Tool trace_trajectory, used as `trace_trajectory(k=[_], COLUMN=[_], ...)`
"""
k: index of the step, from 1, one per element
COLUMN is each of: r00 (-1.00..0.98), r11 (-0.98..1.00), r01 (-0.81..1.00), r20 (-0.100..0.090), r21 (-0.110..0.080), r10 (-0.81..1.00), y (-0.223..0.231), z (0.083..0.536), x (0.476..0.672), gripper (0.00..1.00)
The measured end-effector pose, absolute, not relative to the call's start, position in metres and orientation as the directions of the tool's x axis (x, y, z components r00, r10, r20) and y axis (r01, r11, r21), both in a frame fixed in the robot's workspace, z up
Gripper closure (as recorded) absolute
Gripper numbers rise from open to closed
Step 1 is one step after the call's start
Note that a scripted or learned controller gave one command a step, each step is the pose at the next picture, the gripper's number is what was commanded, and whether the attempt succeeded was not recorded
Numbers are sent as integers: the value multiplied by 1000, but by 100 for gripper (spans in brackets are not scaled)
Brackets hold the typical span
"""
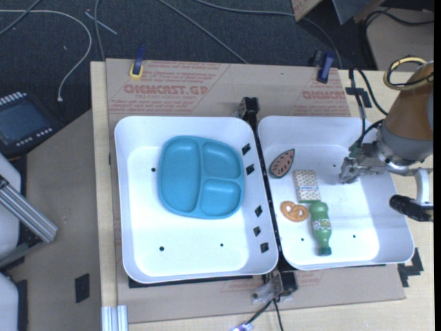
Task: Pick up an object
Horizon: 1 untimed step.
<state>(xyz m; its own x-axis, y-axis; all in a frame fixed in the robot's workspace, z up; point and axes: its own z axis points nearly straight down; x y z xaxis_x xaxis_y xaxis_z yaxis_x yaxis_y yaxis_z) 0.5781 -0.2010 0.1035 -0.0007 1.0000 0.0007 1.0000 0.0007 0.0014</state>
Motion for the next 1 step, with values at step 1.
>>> trace_trajectory(k=[1], r00=[0], r11=[0], r01=[1000], r20=[-3], r21=[7], r10=[1000], y=[-210], z=[158], x=[587], gripper=[100])
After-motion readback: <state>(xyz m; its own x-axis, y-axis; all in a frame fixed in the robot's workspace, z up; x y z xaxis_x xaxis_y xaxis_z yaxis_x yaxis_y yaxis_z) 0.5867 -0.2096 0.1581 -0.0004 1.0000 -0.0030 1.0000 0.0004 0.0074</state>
